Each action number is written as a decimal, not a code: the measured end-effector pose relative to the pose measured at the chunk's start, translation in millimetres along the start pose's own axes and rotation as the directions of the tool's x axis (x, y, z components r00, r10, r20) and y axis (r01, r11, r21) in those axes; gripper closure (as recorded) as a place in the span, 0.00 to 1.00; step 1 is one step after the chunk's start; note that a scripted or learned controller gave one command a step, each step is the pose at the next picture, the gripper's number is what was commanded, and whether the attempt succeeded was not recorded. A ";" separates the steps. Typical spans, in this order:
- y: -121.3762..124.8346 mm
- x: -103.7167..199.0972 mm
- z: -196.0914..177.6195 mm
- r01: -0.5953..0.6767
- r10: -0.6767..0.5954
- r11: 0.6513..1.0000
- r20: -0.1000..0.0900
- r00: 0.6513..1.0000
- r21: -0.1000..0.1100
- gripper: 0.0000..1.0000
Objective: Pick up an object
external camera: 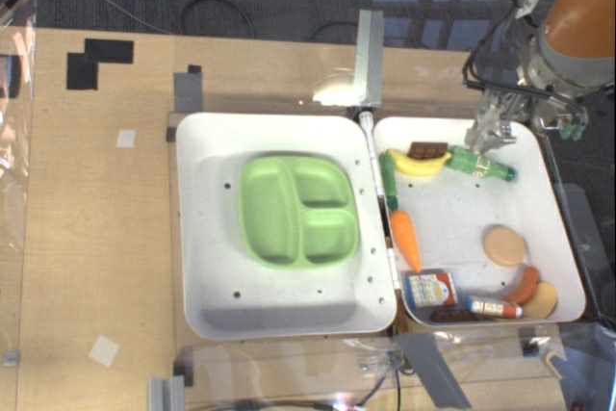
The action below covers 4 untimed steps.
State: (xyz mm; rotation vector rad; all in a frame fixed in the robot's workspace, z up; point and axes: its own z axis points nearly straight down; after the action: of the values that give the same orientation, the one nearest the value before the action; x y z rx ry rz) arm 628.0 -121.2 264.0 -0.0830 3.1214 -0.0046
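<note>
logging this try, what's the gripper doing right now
gripper: over the right bin's far end, above the green bottle; open or shut cannot be told.

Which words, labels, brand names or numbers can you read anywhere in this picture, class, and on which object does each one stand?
No text can be read.
Small carton in the right bin: blue and red printed label, too blurred to read.
Tube by the front wall: red and white markings, too small to read.
Green bottle under the gripper: no legible label.
</note>
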 end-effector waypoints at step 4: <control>-82.6 18.0 0.7 0.953 -0.953 0.303 0.001 0.304 -0.012 1.00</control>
State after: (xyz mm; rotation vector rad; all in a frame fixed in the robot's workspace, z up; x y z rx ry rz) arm 614.4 -204.6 263.2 -1.9163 2.4803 -0.0059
